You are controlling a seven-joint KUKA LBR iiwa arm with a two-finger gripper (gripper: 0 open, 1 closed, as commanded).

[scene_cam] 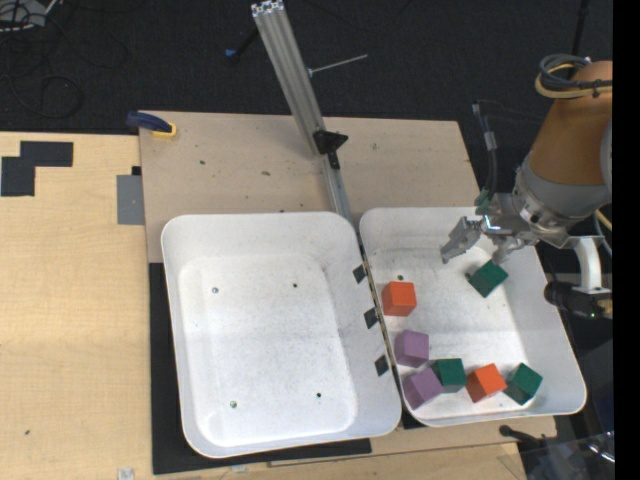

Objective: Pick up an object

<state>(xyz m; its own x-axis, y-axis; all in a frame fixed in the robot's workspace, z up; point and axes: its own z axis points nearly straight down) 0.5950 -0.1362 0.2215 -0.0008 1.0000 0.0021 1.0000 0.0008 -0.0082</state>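
Claw (480, 251) spread above green block (488, 279)

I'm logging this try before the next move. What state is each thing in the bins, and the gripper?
Gripper: fingers spread, holding nothing.
Green block by gripper: tilted, loose.
Orange block near divider: alone.
Two purple blocks: touching.
Front green, orange, green blocks: in a row.
Right bin: holds all blocks.

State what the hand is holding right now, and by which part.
Cannot be told: the hand hangs just above a green block in the right bin, with no visible grip.
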